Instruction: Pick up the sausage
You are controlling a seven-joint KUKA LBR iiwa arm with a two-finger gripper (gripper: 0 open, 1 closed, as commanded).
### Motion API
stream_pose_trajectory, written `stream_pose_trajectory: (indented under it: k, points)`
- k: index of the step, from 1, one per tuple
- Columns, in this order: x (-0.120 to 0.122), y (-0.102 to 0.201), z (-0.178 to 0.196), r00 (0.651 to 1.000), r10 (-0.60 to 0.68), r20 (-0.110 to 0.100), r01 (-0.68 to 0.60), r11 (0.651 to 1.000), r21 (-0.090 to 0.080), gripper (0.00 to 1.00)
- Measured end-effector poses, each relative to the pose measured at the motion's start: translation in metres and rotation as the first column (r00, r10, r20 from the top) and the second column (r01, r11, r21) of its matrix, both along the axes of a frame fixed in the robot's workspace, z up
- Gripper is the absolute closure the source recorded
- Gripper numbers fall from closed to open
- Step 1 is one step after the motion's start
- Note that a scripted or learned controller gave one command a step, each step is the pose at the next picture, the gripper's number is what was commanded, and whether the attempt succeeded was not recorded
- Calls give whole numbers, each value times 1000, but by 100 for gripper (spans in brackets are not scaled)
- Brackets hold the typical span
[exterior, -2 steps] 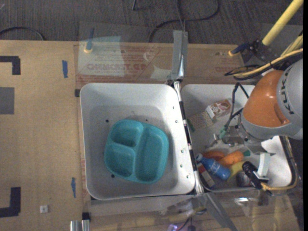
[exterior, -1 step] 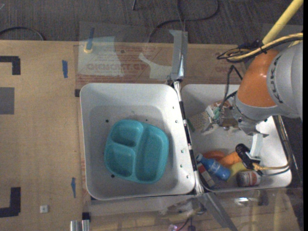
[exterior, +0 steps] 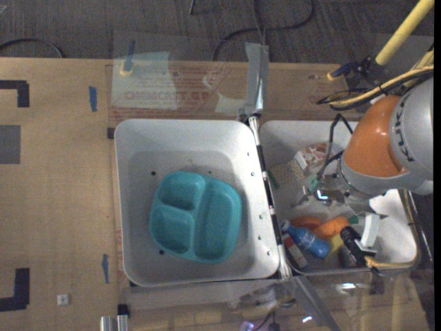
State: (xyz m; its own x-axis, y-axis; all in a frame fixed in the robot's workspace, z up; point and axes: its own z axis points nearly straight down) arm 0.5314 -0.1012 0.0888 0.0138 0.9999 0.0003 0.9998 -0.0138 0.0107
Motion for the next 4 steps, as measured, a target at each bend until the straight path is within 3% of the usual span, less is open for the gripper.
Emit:
stream_pose_trajectory:
  k: [1,2,3,4]
  points:
    - [1,-5,11,1000,-6,5,6,1000,-7,100]
    - [1,-5,11,1000,-7,5,7,1000,-7,0]
    - [-31,2,0,1000,17,3,-17,1000,-3,0]
    - [-47,-18,0,958,286,2,-286,958,-5,0]
